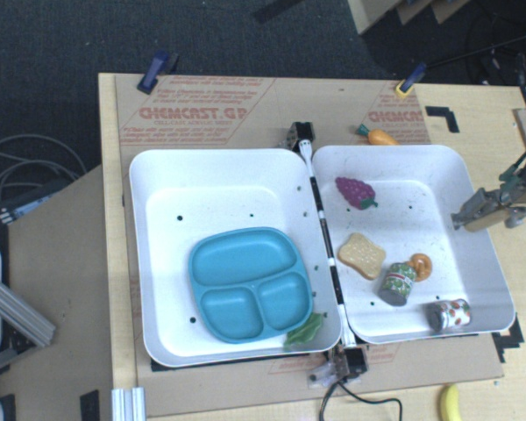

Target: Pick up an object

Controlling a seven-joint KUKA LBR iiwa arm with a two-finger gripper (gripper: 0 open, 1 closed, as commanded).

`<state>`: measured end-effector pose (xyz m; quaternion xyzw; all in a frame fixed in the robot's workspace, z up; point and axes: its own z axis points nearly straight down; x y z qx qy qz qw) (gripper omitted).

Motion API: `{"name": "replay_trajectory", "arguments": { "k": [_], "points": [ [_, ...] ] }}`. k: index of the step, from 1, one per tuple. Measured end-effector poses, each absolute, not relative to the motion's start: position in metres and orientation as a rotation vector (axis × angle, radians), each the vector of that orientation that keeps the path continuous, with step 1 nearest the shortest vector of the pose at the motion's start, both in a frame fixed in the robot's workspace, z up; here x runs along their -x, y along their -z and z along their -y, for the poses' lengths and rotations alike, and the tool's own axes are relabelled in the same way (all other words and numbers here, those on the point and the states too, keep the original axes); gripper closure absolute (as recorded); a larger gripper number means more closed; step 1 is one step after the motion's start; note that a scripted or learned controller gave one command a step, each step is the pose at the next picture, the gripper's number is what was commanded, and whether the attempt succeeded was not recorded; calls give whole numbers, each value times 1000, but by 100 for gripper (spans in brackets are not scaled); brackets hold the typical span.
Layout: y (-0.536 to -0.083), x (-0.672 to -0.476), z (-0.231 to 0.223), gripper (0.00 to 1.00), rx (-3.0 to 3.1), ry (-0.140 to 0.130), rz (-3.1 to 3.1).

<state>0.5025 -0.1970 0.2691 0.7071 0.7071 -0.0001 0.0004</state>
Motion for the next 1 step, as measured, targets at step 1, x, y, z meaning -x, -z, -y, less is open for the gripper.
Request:
{"name": "replay_trajectory", "arguments": {
  "k": [1],
  "points": [
    [-168, -537, 158, 0, -2222, 2, -2226]
  ]
}}
